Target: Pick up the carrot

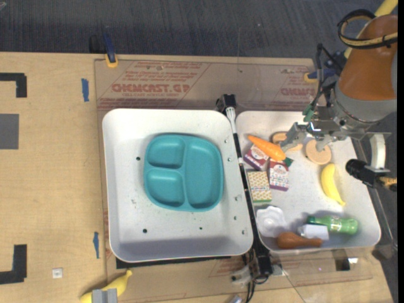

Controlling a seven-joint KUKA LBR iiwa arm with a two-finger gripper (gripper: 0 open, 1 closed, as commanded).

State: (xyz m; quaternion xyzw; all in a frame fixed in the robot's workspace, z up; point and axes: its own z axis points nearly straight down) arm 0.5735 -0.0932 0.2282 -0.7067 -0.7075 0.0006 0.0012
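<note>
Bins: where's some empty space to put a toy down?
Left bin: bare floor all around the teal plate. Right bin: small bare patch between the boxes and banana; its left side and front are crowded.

fixed overhead camera | slanted down (arm enters right) | both bins (120, 188)

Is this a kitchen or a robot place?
Probably a robot lab, not a kitchen. A robot arm reaches over two white bins on a bench. One holds a teal divided plate, the other toy foods like a carrot and banana.
</note>
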